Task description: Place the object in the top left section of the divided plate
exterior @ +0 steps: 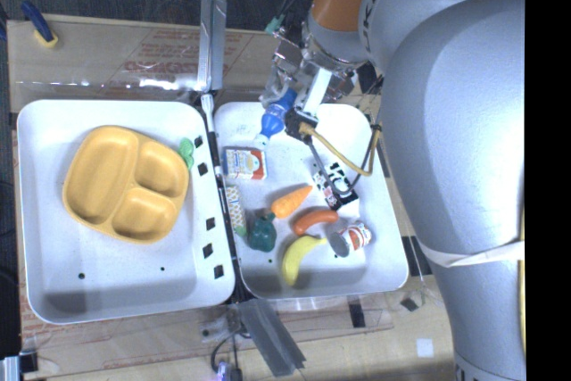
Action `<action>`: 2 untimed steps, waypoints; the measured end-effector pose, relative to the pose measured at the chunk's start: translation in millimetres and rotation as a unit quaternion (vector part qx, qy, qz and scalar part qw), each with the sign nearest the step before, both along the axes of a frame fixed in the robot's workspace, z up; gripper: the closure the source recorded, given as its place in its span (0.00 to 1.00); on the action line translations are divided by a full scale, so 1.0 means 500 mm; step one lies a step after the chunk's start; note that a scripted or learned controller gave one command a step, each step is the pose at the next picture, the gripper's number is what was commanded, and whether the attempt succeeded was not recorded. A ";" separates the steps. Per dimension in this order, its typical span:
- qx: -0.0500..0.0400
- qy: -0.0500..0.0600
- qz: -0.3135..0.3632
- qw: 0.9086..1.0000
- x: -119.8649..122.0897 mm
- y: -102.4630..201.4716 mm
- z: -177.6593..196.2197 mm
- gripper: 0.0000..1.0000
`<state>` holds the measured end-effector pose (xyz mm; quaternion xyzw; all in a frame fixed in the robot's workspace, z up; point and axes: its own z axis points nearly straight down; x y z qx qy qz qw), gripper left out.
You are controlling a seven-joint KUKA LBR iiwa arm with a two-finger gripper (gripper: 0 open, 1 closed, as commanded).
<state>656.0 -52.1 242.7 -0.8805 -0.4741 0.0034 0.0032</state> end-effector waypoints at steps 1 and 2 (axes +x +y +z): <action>0.000 -0.004 0.074 0.997 0.001 -0.112 0.215 1.00; 0.001 -0.002 0.222 0.975 0.000 0.019 0.041 1.00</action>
